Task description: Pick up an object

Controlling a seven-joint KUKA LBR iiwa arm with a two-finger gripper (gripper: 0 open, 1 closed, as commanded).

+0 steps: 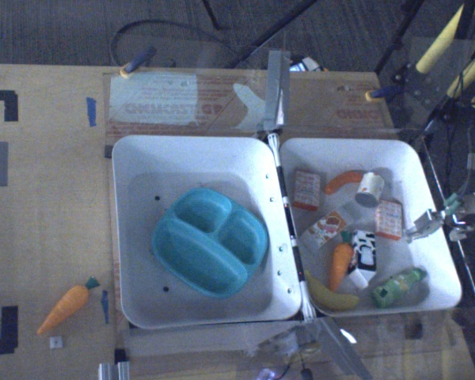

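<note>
At the right rim of the right bin [427, 172], the gripper [424, 226] reaches in from outside — its pale fingers hang just over the bin's edge, and whether they are spread or closed cannot be told at this size; nothing shows between them. Nearest to it inside the right bin lies a small red-and-white carton [389, 218], then a white cylinder [370, 188] beside an orange sausage shape [344, 181]. Toward the bin's near wall rest a green bottle [397, 286], a black-and-white carton [364, 252], a toy carrot [340, 264] and a banana [329, 293]. Another red carton [306, 190] sits by the far-left corner. Left of this bin, the second bin [134, 165] holds a teal divided plate [210, 241] — and a second carrot [64, 307] lies on the bench beyond.
</note>
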